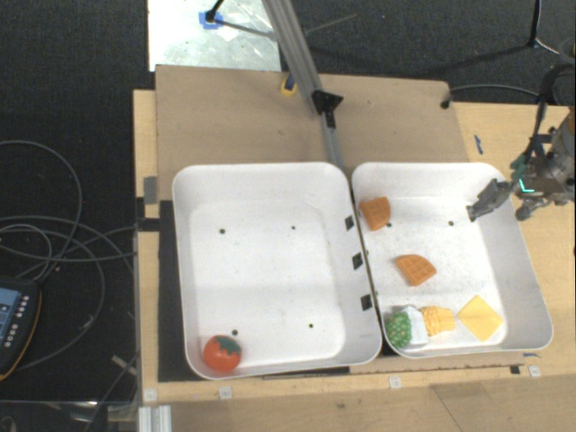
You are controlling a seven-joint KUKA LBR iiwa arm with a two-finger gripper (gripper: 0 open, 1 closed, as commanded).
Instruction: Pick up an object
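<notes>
— Looking down at the bench, what sits where?

— Two white bins lie side by side. The left bin (261, 187) has a red tomato (221, 353) in its near left corner. The right bin (513, 268) carries the rest: an orange wedge (375, 212) close to the dividing wall near the far end, a second orange piece (415, 269) around the middle, and along the near edge a row — a green pea pod piece (398, 328) on something white, a yellow corn piece (437, 319) touching it, and a pale yellow cheese slice (481, 318) just beside that.

— And the gripper?

— The gripper (508, 203) comes in from the right, over the far right edge of the right bin. Two dark fingers (486, 200) show, spread apart, one over the bin's floor and the other by the rim — nothing lies between them.

— How close is it to the objects?

— Well apart from all of them. The orange wedge is across the bin from it, the cheese slice nearer the front edge, and the tomato off in the other bin.

— Anything else around?

— A grey pole (297, 43) slants across the brown board (378, 115) behind the bins, and black cables (54, 232) trail on the dark floor at left.
</notes>
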